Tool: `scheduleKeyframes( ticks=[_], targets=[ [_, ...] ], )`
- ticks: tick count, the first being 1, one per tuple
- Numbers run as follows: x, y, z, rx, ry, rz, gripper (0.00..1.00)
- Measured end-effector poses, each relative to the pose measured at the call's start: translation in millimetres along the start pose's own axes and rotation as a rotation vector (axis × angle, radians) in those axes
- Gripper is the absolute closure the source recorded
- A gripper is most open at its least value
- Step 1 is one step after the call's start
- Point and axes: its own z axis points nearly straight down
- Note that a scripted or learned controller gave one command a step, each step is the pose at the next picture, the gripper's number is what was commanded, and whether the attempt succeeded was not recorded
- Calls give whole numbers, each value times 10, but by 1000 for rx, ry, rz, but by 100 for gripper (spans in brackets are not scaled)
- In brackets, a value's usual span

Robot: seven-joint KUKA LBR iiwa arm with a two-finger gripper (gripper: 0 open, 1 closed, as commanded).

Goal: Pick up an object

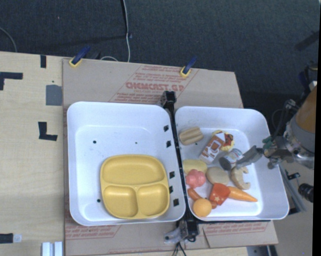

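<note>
From the camera above the bench, the gripper (237,162) has reached in from the right and hangs low over the right bin (255,118), its two dark fingers (249,154) pointing down-left into the pile of toy food. Nothing can be seen caught between them; whether they stand spread or pinched is more than this view will settle, since the tips blur into the grey things under them. Directly at the fingertips lies a small silver can (233,155), and just below them a pale curved piece (239,178), perhaps a mushroom or a banana slice, close enough that contact cannot be ruled out. Beyond the tips, up and to the left, lies a printed carton (215,144), and further that way a tan bread roll (191,135). Below the fingers lie an orange carrot (241,195) and a red pepper piece (219,193), with an orange ball (202,207) lower left and a pink piece (196,178) to the left of the tips. The can looks the likeliest object to pick up: probably light, rigid and smooth-walled, so it may roll or slip unless taken across its round body with the fingers squarely on opposite sides. Far to the left of the fingers, the left bin (79,117) holds a yellow divided tray (135,184), well apart from the gripper.
</note>
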Motion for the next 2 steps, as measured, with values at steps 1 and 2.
scheduleKeyframes(
  ticks=[1,2],
  targets=[
    [-289,418,1615,-6,3,4,0],
    [-288,429,1429,-12,-1,0,100]
  ],
)
